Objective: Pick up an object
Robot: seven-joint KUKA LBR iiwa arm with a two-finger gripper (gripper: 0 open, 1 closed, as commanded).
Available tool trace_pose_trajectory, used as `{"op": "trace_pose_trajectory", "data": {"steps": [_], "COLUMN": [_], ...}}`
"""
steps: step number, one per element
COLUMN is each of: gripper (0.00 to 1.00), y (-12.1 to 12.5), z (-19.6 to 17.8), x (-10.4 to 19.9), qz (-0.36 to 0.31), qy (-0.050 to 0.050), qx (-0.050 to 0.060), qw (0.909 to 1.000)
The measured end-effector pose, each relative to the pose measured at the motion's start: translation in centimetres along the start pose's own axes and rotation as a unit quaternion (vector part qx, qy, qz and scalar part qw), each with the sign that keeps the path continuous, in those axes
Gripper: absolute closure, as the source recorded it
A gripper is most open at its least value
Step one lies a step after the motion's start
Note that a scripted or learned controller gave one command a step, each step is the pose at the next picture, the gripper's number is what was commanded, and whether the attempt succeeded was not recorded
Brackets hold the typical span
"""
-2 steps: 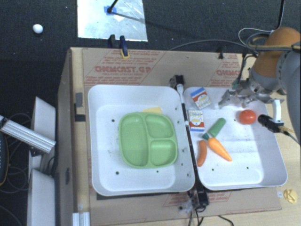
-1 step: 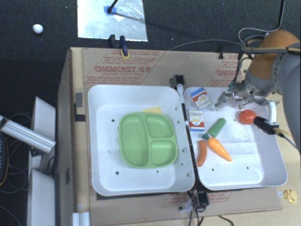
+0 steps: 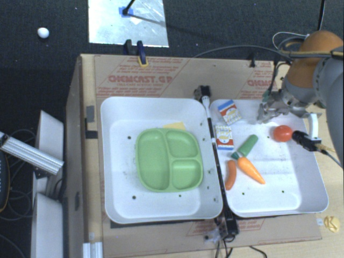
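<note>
Arm: grey with an orange band, reaching in from the right over the far right corner of the right bin (image 3: 314, 195).
Gripper (image 3: 267, 112): low over the bin's far edge, nothing visible between its fingers (whether they are apart or together I cannot tell).
Tomato (image 3: 282, 133): red, just near and right of the gripper, apart from it.
Carrots: a green-topped one (image 3: 248, 163) lies mid-bin; a smaller orange one (image 3: 230, 174) lies just left of it.
Cartons: one small box (image 3: 228, 112) at the far left of the right bin, another (image 3: 223, 136) nearer, by the divider.
Left bin (image 3: 121, 198): holds a green divided plate (image 3: 169, 159); a yellow piece (image 3: 175, 126) peeks out at its far edge.
</note>
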State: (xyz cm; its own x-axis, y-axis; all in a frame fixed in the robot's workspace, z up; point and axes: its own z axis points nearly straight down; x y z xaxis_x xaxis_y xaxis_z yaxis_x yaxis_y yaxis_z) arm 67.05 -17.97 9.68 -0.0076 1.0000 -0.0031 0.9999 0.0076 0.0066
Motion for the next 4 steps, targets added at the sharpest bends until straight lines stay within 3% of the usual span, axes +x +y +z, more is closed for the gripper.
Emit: {"op": "trace_pose_trajectory", "data": {"steps": [1, 2, 3, 4], "gripper": [0.0, 0.0, 1.0, 0.0], "y": [0.0, -0.1, 0.0, 0.0], "z": [0.0, 1.2, 0.0, 0.0], "x": [0.0, -0.2, -0.2, -0.2], "qz": [0.0, 0.002, 0.0, 0.0], "qy": [0.0, 0.001, 0.0, 0.0], "qx": [0.0, 0.002, 0.0, 0.0], "qw": [1.0, 1.0, 1.0, 1.0]}}
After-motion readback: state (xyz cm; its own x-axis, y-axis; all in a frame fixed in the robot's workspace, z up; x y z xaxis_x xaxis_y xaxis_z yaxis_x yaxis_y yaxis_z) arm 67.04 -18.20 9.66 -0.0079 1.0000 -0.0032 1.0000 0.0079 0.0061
